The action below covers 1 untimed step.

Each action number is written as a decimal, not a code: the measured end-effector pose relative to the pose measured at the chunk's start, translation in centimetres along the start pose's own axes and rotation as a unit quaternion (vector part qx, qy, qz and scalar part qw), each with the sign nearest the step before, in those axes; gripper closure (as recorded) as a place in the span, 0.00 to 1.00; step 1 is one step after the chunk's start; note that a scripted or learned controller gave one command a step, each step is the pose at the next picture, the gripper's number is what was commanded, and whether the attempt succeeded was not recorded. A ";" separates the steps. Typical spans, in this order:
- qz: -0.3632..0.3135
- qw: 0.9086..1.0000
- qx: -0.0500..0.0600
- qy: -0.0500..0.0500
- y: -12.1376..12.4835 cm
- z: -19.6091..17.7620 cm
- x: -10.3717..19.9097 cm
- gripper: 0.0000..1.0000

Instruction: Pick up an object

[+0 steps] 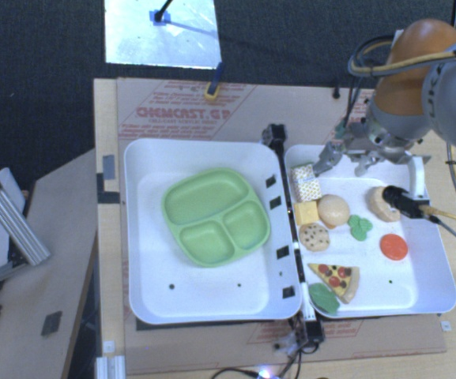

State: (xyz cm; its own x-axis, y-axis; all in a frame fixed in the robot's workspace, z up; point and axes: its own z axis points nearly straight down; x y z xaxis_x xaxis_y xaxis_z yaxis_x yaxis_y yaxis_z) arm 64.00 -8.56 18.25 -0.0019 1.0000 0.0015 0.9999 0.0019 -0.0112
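The green three-compartment plastic tray (215, 218) lay in the left white bin (145, 290), while the toy foods crowded the right white bin (433, 290). Above its far edge the gripper (349, 155) hovered with fingers spread wide, holding nothing; it would do best to descend squarely over the beige round bun (333, 210) nearby

We take the round tan bread roll (333, 210) as our landmark; it sits upright in the right white bin (433, 287). Touching its left we see a yellow cheese cube (306, 212), with a spotted wafer block (307, 185) above that. A chocolate-chip cookie (314, 237) lies flat below-left, a pizza slice (336, 278) further below. Right of it lie green leaves (360, 227), a red tomato slice (393, 247), and possibly a bagel half (384, 204).
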 end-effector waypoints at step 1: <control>-0.001 1.000 -0.006 -0.001 0.3 -0.7 0.0 0.00</control>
State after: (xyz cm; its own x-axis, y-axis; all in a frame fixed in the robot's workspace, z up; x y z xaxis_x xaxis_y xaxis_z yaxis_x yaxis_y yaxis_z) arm 64.29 -8.56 18.98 -0.0035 1.0000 0.0003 1.0000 0.0035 0.0010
